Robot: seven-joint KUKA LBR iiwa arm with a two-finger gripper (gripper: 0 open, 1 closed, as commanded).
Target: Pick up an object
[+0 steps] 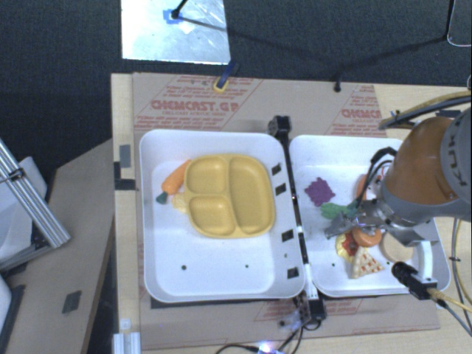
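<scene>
Looking down on two white bins. In the left bin (158, 220) you have a yellow divided plate (225, 195) w/ a toy carrot (173, 178) touching its left rim. In the right bin (324, 271), a purple grape cluster (319, 191) lies up-left of the gripper (341, 223), a green piece (333, 211) sits right at the gripper's tip, and a pizza slice (366, 263) lies just below-right. Can't tell how wide the gripper is set (the wrist hides it). Likeliest target: the green piece, small, leaf-shaped, long axis roughly left-right.

Even overhead light, mild softness, glare on foil sheet (175, 19)
</scene>
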